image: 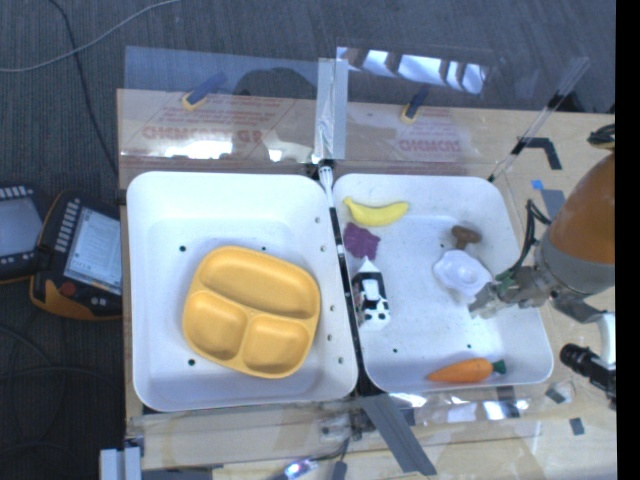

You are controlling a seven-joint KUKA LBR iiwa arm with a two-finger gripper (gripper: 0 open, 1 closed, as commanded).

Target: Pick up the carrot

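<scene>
The carrot [462, 371] lay in the right bin [420, 368], along its near wall toward the right corner, green end pointing right. The gripper [487, 301] hung over the right side of that bin, above and apart from the carrot, just beside a small white cup [458, 271]; nothing was seen in its grasp, and its opening could not be made out. Farther back sat a brown lump [465, 235], a banana [376, 210], a purple piece [361, 240] and a black-and-white toy cow [371, 297]. The left bin [160, 208] held a yellow divided tray [250, 310].
</scene>
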